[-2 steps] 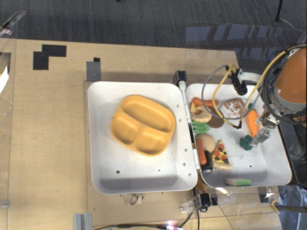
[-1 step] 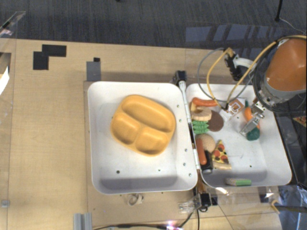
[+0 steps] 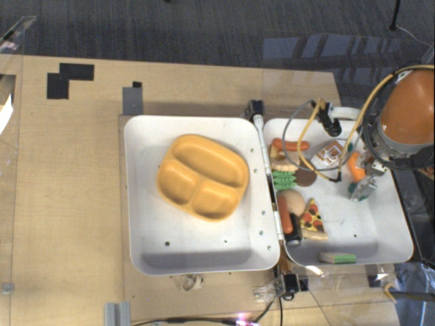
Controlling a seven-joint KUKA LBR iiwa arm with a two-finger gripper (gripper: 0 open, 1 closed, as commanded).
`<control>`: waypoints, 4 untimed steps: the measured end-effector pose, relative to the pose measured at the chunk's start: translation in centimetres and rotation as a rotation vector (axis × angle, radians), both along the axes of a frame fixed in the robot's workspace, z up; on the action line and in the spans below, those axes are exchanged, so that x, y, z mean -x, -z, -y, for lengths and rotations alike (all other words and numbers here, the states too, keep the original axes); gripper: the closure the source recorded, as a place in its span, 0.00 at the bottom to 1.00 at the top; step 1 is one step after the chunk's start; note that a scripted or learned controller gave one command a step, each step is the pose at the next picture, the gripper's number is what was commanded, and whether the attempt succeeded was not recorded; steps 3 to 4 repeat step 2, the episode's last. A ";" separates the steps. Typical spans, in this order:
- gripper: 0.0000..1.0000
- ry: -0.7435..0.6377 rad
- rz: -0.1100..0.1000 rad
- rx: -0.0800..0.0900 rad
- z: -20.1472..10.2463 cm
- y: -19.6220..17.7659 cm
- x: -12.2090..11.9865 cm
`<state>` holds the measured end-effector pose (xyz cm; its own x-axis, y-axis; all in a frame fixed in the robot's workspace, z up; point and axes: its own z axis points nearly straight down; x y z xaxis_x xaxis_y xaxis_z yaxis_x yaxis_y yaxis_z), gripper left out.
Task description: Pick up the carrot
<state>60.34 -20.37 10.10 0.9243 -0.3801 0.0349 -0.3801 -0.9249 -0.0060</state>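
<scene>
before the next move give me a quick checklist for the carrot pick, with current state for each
1. Carrot located: ok. The carrot sits in the right bin, close under the arm's wrist.
2. Gripper over the carrot: ok, roughly. The gripper hangs just beside and below it in the view.
3. Carrot between the fingers: cannot tell.
4. Clutter near the carrot: ok. The pizza slice and the hot dog lie apart, toward the bin's left side.
5. Cables clear of the path: not ok. Loose cables loop over the right bin near the arm.
6. Yellow tray out of the way: ok, it rests in the left bin.
</scene>
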 end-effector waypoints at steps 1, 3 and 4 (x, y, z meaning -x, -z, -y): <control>0.00 0.138 -0.004 -0.021 -0.6 0.4 1.1; 0.00 0.401 -0.004 -0.037 -1.1 0.6 1.5; 0.00 0.401 -0.004 -0.037 -1.1 0.6 1.5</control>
